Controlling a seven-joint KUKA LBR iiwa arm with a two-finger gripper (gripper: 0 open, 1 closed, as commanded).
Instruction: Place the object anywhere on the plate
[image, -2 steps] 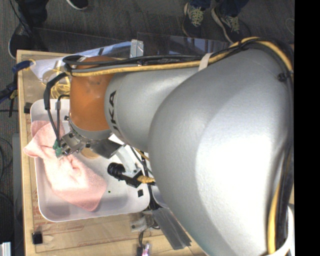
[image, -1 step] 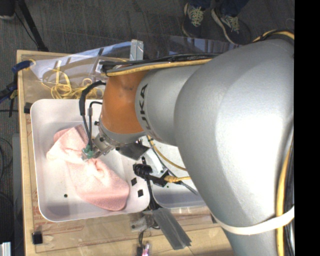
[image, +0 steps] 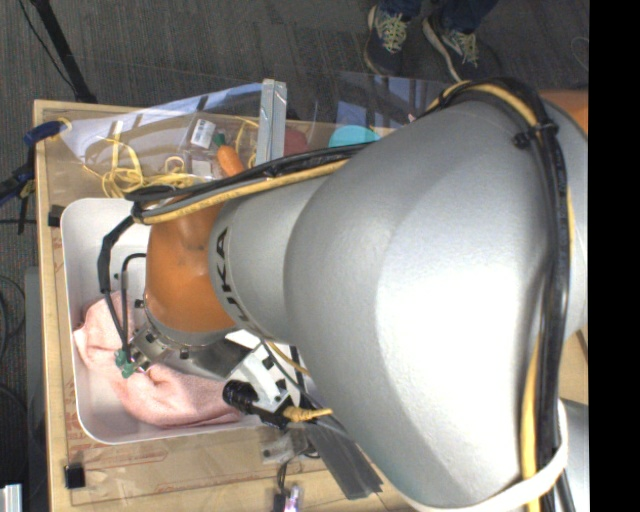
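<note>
My arm's grey body and orange band (image: 185, 270) cover most of the scene and hang low over the left white bin (image: 75, 225). The wrist (image: 185, 345) points down into that bin, and the gripper beneath it is hidden by the arm. A crumpled pink cloth-like thing (image: 150, 395) lies in the near part of the bin, right under and beside the wrist. A small green piece (image: 128, 366) shows at the wrist's left edge, touching the pink thing.
Behind the bin, a clear plastic cover (image: 150, 140) holds yellow cords (image: 125, 165), an orange carrot-like item (image: 230, 160) and a teal object (image: 352, 135). An upright grey divider (image: 270, 120) stands there. The wooden bench edge (image: 150, 470) runs along the front.
</note>
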